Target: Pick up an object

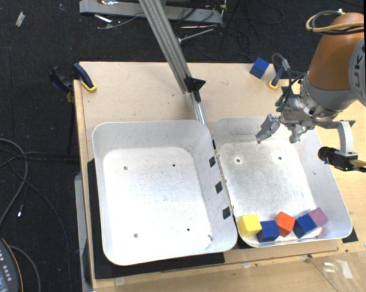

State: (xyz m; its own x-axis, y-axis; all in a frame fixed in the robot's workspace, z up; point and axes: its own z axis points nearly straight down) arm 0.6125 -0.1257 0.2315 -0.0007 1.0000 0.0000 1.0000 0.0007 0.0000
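Observation:
Several small blocks lie along the near edge of the right bin [328, 185]: a yellow block [250, 224], a blue block [268, 230], an orange block [285, 222], another blue block [305, 225] and a pale purple block [318, 216]. My gripper [281, 132] hangs over the far end of the right bin, well apart from the blocks. Its two fingers are spread and nothing sits between them.
The left bin [106, 175] lies beside the right one, with black clips along the shared edge. A blue cube [260, 67] rests on the bench at the back right next to a clamp. A slanted metal pole [170, 44] crosses the back of the bench.

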